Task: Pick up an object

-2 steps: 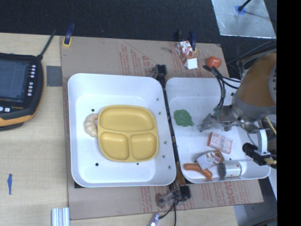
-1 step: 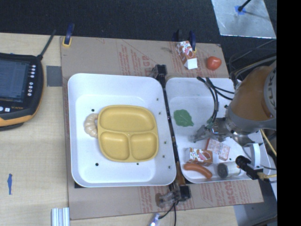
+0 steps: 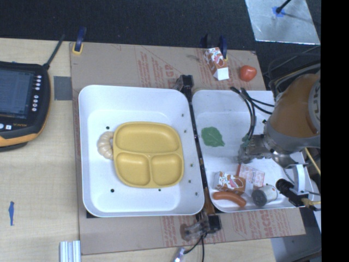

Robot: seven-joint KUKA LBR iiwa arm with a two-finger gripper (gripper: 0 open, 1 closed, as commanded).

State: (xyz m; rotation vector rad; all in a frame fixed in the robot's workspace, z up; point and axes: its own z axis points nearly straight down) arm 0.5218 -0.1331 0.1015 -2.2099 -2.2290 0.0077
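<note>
My gripper (image 3: 245,153) hangs low over the middle of the right bin (image 3: 229,100), just above a pale pink packet (image 3: 253,176). A green leaf-shaped toy (image 3: 212,137) lies to the gripper's left. Along the bin's front edge lie a red-and-white snack packet (image 3: 228,182), a sausage (image 3: 229,199) and a small grey can (image 3: 262,194). The left bin (image 3: 98,105) holds a yellow divided plate (image 3: 148,154), and a beige pastry (image 3: 104,144) rests against the plate's left side.
Behind the right bin, on the cardboard, stand a small carton (image 3: 216,63) and a red tomato (image 3: 247,72). A teach pendant (image 3: 19,102) sits at the far left. Black cables (image 3: 250,111) trail over the right bin from the arm (image 3: 294,116).
</note>
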